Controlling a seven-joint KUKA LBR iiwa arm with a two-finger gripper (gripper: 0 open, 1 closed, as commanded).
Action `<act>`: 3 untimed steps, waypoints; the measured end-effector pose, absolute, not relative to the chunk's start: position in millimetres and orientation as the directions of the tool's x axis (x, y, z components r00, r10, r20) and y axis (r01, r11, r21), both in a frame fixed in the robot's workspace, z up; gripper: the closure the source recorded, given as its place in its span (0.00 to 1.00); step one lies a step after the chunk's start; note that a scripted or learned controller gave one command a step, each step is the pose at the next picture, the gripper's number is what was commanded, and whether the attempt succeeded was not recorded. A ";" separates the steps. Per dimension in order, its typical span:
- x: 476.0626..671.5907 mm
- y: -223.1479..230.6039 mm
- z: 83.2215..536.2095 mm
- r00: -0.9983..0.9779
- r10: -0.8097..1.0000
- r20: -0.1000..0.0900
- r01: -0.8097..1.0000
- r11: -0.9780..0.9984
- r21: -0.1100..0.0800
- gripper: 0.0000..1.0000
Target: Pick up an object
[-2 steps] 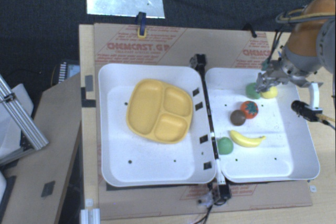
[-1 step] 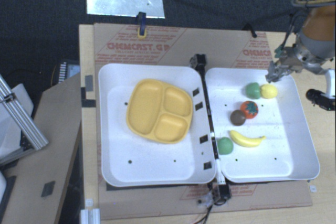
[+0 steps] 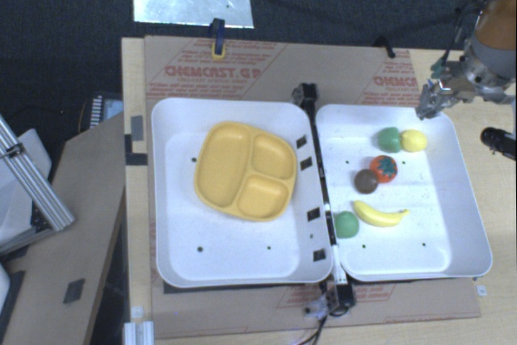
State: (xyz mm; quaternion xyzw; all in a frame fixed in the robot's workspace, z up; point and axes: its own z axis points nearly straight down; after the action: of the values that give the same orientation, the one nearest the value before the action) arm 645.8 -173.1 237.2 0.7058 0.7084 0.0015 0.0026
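Currently pincer (image 3: 434, 103) hovers over right bin's (image 3: 452, 254) far rim, whether spread or pressed together cannot tell, nothing visibly held. Banana (image 3: 380, 214), lemon (image 3: 414, 140), lime (image 3: 389, 139) lie in right bin. Yellow divided plate (image 3: 245, 170) sits in left bin (image 3: 174, 254).

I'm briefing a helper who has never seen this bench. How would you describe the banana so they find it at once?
Look at the right bin, the one without the yellow plate. Toward its near edge lies the banana, just right of a green ball. It is the one long, curved yellow piece; the other pieces in that bin are round.
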 end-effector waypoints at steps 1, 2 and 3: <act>649.5 -118.6 237.1 -0.010 1.000 0.002 1.000 0.010 0.003 1.00; 644.3 -58.8 243.4 -0.011 1.000 0.002 1.000 0.011 0.003 1.00; 629.6 -3.4 249.2 -0.010 1.000 0.002 1.000 0.010 0.002 1.00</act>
State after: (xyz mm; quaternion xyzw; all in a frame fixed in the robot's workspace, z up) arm 629.6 -3.4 249.2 0.7034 0.7108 0.0014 0.0000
